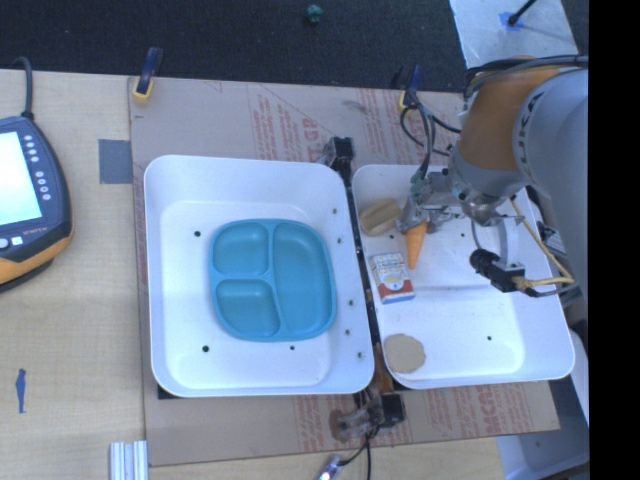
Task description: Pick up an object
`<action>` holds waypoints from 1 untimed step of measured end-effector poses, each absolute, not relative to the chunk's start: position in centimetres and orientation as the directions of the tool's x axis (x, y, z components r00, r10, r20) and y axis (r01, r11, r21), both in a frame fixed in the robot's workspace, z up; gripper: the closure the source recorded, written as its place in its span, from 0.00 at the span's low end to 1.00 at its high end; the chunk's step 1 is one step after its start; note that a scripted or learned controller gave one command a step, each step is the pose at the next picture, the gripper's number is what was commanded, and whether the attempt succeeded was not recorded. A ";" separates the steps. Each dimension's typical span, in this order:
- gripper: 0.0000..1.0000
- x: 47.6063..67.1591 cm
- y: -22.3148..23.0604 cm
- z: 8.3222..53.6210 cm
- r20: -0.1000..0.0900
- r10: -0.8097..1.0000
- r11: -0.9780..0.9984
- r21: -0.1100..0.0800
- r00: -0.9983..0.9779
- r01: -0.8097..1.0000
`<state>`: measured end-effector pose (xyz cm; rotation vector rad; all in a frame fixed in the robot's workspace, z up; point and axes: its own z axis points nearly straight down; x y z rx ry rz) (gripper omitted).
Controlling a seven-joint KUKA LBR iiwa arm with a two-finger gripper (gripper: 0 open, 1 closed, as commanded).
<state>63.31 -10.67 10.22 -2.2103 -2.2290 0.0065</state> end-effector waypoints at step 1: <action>1.00 61.8 -4.8 19.3 0.001 1.000 0.004 -0.002 -0.004 1.000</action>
